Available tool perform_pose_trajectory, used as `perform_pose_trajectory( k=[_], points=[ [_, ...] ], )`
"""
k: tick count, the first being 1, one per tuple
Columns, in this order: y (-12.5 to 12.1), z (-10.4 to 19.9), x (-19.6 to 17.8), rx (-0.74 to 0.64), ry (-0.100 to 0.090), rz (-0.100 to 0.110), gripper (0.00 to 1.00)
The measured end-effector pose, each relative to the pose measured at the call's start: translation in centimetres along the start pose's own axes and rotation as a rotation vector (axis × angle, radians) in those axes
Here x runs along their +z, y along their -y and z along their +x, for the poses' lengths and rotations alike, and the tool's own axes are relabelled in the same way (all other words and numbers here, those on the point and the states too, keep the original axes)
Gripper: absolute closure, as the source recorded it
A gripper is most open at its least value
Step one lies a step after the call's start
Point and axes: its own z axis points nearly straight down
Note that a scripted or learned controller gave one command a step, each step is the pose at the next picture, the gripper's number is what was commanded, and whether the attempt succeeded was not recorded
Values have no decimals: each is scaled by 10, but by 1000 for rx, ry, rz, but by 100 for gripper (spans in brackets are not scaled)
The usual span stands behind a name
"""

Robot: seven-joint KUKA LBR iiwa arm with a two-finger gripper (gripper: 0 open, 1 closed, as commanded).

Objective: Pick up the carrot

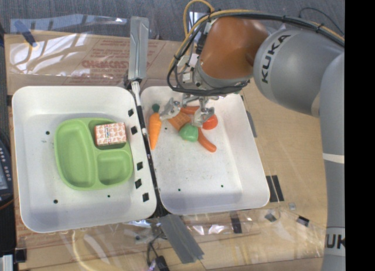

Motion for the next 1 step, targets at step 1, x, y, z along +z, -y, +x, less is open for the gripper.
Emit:
perform_pose_trajectory(
  k=[1],
  points=[
    [-15,-6,-1,8,-1,-3,0]
  ],
)
